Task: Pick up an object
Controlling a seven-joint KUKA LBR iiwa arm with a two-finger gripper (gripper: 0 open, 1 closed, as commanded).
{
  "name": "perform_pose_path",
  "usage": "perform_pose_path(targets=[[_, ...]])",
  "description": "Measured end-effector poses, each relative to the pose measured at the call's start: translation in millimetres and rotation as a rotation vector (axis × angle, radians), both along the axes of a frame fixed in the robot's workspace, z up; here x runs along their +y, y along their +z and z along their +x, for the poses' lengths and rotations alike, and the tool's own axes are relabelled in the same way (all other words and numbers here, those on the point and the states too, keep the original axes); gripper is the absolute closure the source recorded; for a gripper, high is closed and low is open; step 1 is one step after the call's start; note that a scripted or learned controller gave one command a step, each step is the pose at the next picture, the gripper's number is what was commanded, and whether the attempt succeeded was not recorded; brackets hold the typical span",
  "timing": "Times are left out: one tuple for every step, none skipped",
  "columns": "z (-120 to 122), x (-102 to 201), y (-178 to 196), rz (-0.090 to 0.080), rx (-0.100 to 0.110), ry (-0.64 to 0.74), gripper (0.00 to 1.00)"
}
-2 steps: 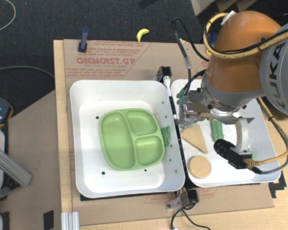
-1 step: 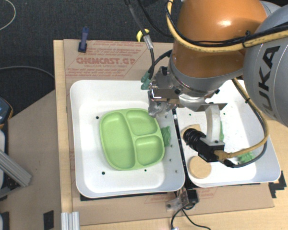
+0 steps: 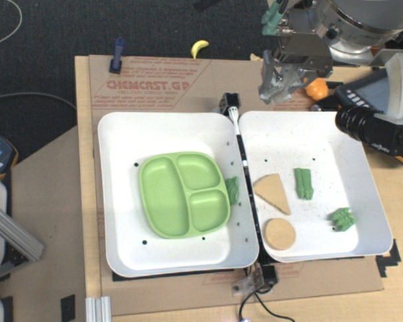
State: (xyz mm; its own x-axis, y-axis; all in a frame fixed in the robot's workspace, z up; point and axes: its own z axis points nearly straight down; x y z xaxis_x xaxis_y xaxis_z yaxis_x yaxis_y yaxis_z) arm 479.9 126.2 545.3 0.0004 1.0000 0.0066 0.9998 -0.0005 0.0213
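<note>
My gripper hangs high over the far edge of the right bin, open, with nothing between its fingers. Below it in that bin lie a tan wedge, a tan round disc, a green block and a small green leafy piece. The left bin holds a light green divided plate, and a small green piece rests against the plate's right side.
A black divider strip runs between the two bins. Behind the bins, on the cardboard and bench, lie an orange thing, a yellow banana and a blue clip.
</note>
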Motion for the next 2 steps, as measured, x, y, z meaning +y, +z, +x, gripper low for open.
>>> perform_pose_path(targets=[[-1,-12,-87,-0.009,0.029,-0.003,1.00],[-2,-8,-210,-0.010,0.036,-0.001,1.00]])
